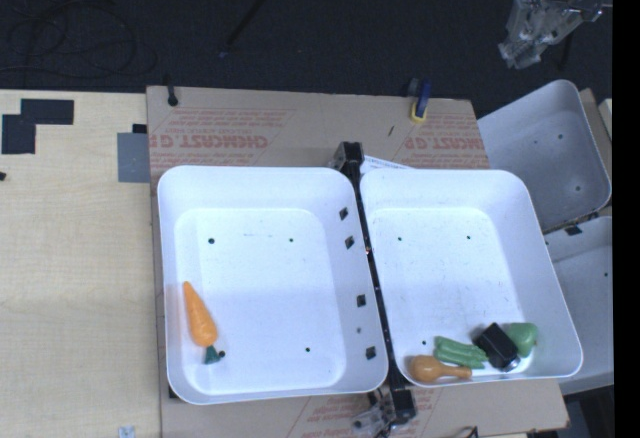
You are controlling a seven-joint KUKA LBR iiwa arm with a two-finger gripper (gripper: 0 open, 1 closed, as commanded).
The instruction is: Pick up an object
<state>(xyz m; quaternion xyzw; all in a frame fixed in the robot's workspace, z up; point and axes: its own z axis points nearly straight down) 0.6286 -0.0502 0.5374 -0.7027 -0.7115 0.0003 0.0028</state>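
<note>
Lower right bin corner: pear, beans, black block overlapping green piece. Carrot lower left bin. Hand upper right, blurred; grip state unreadable.

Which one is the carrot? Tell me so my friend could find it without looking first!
Find the left white bin. Look along its left wall, near the front corner: the carrot lies there, orange and pointed, with a small dark green stub at its lower end. It is alone in that bin; the other toys are heaped in the right bin.
</note>
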